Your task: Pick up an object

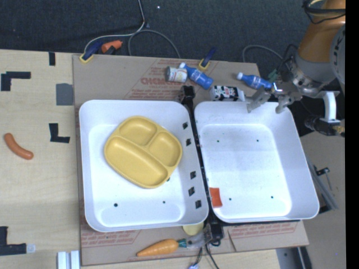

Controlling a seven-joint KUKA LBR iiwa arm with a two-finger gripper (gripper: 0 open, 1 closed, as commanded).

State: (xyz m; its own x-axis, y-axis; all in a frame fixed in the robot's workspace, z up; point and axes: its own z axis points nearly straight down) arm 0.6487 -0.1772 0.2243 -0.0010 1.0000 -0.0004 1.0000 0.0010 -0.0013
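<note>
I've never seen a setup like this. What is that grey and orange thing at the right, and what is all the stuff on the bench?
That is a robot arm, filmed by one fixed camera looking down at a slant. Its claw hovers at the far edge of the right bin, its two fingers spread apart with nothing between them. The left bin holds a yellow divided plate. Outside the bins lie a toy carrot, a toy sausage and blue bottles on the cardboard behind. Its job is to pick something up.

A yellow compartment plate (143,151) lies flat in the left bin (92,167).
</note>
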